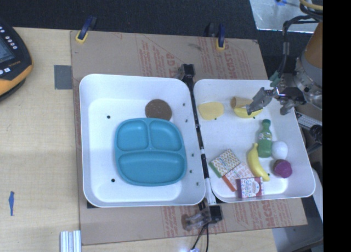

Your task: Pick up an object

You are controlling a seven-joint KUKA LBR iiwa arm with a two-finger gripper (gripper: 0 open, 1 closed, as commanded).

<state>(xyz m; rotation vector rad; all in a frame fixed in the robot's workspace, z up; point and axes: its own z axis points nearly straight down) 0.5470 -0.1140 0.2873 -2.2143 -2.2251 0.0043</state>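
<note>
Tan bench [38, 152] under cardboard sheet [137, 53]

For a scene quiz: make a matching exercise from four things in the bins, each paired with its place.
Things:
1. blue divided tray
2. brown disc
3. green bottle
4. purple ball

Places:
A. right bin, near its right wall, just below the white egg
B. left bin, just above the tray's top edge
C. right bin, beside the banana
D. left bin, middle of its floor

Pairs: 1-D, 2-B, 3-C, 4-A
</note>
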